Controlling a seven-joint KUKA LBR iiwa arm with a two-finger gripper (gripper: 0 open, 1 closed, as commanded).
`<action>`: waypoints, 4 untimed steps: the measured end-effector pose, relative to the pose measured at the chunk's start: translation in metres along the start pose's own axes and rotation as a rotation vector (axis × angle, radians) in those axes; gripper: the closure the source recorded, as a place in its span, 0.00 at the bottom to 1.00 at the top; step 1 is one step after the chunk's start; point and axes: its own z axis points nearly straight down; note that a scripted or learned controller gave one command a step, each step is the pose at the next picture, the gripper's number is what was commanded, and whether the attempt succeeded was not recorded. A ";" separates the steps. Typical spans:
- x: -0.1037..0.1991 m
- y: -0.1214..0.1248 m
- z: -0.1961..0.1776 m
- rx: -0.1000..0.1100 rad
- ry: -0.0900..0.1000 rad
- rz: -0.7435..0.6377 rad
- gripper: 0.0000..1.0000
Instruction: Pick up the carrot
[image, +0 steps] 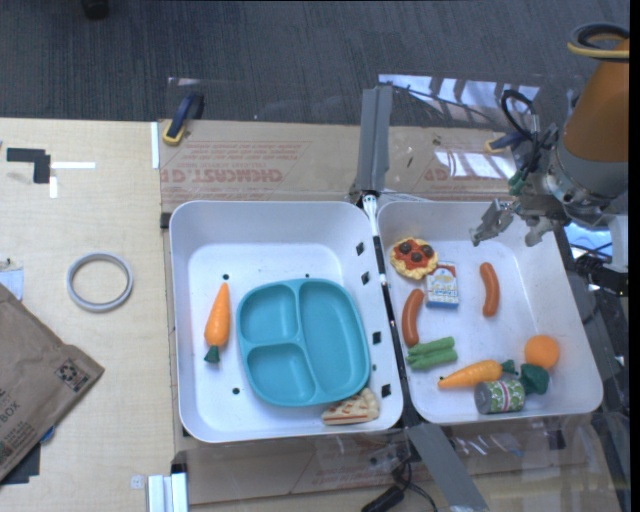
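target: two carrots in view. One carrot (217, 317) lies along the left wall of the left bin (190, 400), tip toward the far edge, beside the teal divided plate (300, 340). A second carrot (470, 374) lies near the front edge of the right bin (575, 320), leaf end toward the can.
ambiguity risk: the task names one carrot only; the program may go for either. My judgement: the right-bin one is nearer the arm.
crowding risk: the right-bin carrot sits just beside the green beans (431, 353), the can (499, 396) and a dark green piece (534, 378); a descent slightly off could clip a neighbour or pinch two things.
slip risk: carrot tapers and looks smooth; a grip near the thin tip would likely squeeze it out.
wall risk: the left-bin carrot is close to the bin wall, so one finger may strike the rim.
end effector: end effector (510, 222) hangs over the far edge of the right bin, toward its far right corner, well apart from both carrots. Fingers spread, nothing between them, touching nothing that I can see.
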 end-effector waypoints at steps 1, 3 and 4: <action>-0.062 -0.058 0.076 -0.001 0.000 -0.154 0.00; -0.072 -0.127 0.122 -0.004 0.000 -0.498 0.00; 0.003 -0.135 0.123 -0.003 0.000 -0.682 0.00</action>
